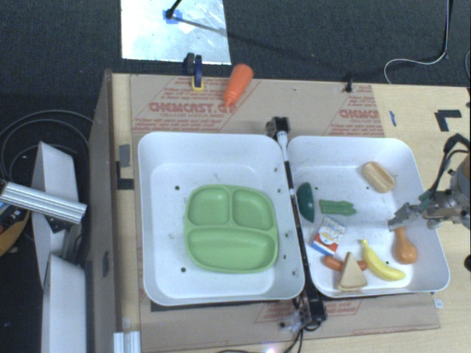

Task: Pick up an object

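- Over at the far right of the camera view, the grey two-finger gripper (406, 215) reaches in above the right-hand shallow white plastic bin (421, 169), and I judge this to be the approach step: nothing is lifted yet.
- Whether the gripper is released or clenched I cannot tell from this slant; nothing shows between its tips.
- Nearest thing below it is an orange drumstick-shaped toy (404, 247), lying on the bin floor just beside the gripper (the likeliest target, to my eye).
- Other candidates in that bin: a tan bread-roll toy (377, 176) near the back, a yellow plastic banana (381, 265) at the front, a tan wedge-shaped sandwich toy (353, 274) touching a small orange carrot-like piece (333, 262), a white printed carton (330, 234), and a dark green vegetable-shaped toy (318, 205) by the divider.
- Next move, as I judge it, calls for centring over one piece, descending, and closing on it; the front pieces lie crowded, so a stray nudge is a risk.
- Left-hand white bin (162, 160) holds a pale green divided plastic plate (231, 229).
- Both bins sit on a cardboard-covered bench (206, 105); an orange plastic carrot (237, 84) and a blue-and-yellow clamp (195, 70) lie at its back edge.
- Dark carpet (51, 50) surrounds the bench, with a shiny silver sheet (175, 20) beyond and cables to the left.
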You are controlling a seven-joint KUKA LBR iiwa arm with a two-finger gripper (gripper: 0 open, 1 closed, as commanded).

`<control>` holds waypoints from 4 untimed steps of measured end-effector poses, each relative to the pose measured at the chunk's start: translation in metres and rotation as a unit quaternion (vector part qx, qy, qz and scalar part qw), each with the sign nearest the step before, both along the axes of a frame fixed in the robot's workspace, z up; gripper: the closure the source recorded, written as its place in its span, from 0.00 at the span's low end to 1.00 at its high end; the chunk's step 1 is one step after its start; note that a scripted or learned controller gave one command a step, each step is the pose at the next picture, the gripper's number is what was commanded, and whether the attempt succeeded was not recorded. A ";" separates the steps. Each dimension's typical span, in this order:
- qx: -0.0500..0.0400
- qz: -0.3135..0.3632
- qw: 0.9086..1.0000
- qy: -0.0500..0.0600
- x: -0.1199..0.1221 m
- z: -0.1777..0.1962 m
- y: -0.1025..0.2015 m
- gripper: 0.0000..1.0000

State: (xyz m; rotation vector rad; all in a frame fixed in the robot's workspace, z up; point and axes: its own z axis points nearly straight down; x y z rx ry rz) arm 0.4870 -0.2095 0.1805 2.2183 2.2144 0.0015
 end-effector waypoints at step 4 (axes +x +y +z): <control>0.001 0.004 1.000 -0.001 0.123 -0.097 0.004 0.00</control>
